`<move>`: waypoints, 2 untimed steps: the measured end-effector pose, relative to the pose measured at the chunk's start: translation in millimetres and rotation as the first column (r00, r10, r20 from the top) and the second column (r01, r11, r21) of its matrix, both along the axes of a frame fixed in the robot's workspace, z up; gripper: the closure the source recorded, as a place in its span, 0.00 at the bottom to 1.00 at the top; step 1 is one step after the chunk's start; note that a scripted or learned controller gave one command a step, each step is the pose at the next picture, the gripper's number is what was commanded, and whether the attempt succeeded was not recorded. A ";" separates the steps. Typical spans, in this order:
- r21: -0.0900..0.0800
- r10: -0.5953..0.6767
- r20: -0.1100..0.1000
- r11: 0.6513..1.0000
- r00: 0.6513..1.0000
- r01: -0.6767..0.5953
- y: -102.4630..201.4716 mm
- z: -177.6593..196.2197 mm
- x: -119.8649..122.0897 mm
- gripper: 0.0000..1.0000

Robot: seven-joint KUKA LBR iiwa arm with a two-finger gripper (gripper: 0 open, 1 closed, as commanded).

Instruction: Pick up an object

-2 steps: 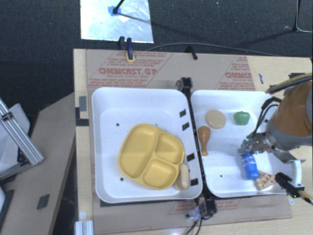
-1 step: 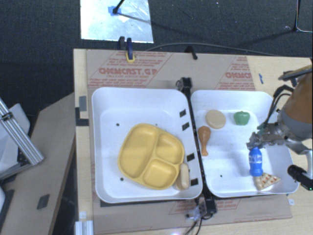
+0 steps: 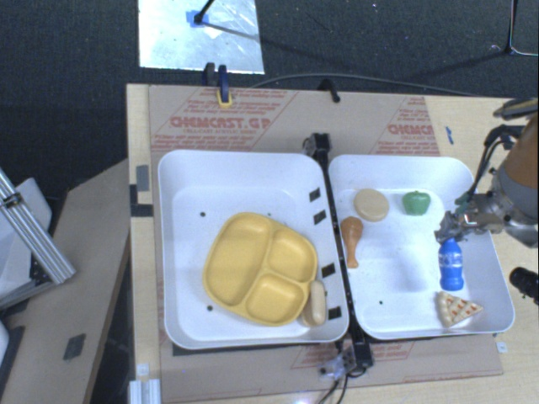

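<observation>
My gripper (image 3: pixel 456 224) hangs over the right side of the right bin (image 3: pixel 396 318), reaching in from the right. Directly below it a blue bottle (image 3: pixel 451 267) stands or lies with its top up against the gripper's tip; whether they touch is unclear. Also in this bin are a pizza slice (image 3: pixel 457 310) at the front right, a green pepper (image 3: pixel 416 201) and a tan round bun (image 3: pixel 370 204) at the back, and a chicken drumstick (image 3: pixel 351 239) by the left wall.
The left bin (image 3: pixel 189 225) holds a yellow divided plate (image 3: pixel 261 268) with a pale bread roll (image 3: pixel 316 303) at its front right edge. A black divider (image 3: pixel 330 225) runs between the bins. The grey arm (image 3: pixel 518 188) stands past the right bin's edge.
</observation>
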State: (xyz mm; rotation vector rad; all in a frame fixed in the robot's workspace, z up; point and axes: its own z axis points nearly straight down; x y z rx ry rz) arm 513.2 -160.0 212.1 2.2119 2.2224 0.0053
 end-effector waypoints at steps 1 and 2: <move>0.000 0.000 0.001 1.000 1.000 0.000 -0.5 54.1 1.9 1.00; 0.004 0.006 -0.004 1.000 1.000 -0.006 59.4 42.2 7.7 1.00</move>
